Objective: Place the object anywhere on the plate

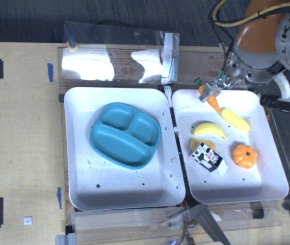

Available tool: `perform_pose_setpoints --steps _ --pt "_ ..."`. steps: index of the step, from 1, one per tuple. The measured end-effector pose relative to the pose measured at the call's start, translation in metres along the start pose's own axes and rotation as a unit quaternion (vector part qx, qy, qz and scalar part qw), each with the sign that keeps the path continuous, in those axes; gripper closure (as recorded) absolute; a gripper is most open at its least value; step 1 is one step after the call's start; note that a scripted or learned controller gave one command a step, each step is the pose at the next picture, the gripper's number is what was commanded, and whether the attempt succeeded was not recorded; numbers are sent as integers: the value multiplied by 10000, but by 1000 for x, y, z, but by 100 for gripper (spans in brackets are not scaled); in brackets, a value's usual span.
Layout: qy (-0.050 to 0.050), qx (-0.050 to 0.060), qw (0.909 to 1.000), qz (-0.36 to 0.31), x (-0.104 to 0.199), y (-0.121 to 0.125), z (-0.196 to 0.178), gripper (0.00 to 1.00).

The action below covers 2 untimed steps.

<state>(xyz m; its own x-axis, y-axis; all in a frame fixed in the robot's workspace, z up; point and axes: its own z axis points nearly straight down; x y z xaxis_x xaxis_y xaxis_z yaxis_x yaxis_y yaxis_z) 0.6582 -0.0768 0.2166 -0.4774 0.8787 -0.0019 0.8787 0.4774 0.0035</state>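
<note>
- carrot (213, 102) at the back-left corner of the right bin (272, 188), tilted, green top toward the rim
- gripper (212, 92) right over the carrot's upper end; can't tell finger state or contact
- blue plate (126, 134) in the left bin (78, 152), three compartments
- rest of right bin: two yellow bananas (209, 130), (235, 119), orange pumpkin (244, 156), black-and-white cow toy (206, 157)

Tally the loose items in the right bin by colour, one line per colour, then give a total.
Orange: 2, the orange carrot by the tool at the far rim, and the small orange pumpkin.
Yellow: 2, the curved yellow banana and the elongated pale-yellow piece.
Black and white: 1, the black-and-white patterned item.
Total: 5
</note>
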Motion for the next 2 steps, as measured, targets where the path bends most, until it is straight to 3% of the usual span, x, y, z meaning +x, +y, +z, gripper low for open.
perform_pose_setpoints --steps 1,2 --pt "26 22 9993 362 111 59 33 100" --pt "11 18 9992 387 107 58 31 0"
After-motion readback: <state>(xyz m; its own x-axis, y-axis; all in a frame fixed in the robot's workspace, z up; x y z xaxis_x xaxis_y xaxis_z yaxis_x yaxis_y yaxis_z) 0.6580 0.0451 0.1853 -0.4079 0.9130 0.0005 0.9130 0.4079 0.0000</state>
